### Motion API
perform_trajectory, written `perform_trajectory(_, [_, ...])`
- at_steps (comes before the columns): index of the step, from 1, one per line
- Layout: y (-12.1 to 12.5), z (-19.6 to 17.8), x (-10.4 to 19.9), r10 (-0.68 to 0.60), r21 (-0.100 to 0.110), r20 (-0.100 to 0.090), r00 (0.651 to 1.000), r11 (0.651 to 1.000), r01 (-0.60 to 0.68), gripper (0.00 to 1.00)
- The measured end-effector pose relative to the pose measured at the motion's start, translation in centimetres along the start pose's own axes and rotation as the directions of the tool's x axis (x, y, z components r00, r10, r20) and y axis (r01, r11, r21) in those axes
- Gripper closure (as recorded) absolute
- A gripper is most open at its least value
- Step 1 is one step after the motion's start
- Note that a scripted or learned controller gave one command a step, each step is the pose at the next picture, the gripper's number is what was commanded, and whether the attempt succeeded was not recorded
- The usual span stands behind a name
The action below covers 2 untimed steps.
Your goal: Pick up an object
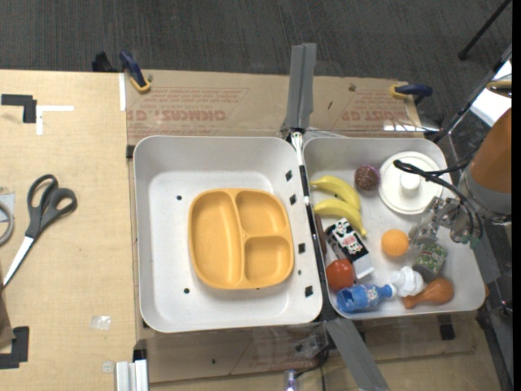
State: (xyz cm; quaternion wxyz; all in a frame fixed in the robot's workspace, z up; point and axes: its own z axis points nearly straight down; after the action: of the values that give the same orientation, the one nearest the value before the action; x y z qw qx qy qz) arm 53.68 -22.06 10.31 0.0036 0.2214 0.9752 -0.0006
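Camera view, looking down at a slant: hovering with the gripper (435,222) low inside the right bin (383,143), just right of the orange ball (395,243). Not gripping anything visibly; nothing showing between the jaws, and not managing to tell from this angle whether spread or pressed together. Sitting directly above a small green speckled object (429,259), itself just right of and slightly below the orange ball, so probably aiming at that one. Resting on the bin floor all around the ball: bananas (338,198) up and to the left, a white round lid (409,182) just above, a blue bottle (364,297) below and to the left, an orange-brown drumstick toy (430,292) below and to the right. Judging progress as early: reaching done, grasping and lifting not yet done. Still needing to close on one object and raise it clear of the bin.
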Motion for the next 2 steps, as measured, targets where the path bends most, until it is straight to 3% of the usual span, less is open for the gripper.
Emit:
perform_trajectory(1, [6.76, -10.00, 1.00, 0.267, 0.001, -0.003, 0.964, 0.964, -0.267, 1.00])
perform_trajectory(2, [6.75, -9.99, 1.01, 0.268, 0.002, -0.004, 0.964, 0.964, -0.268, 0.00])
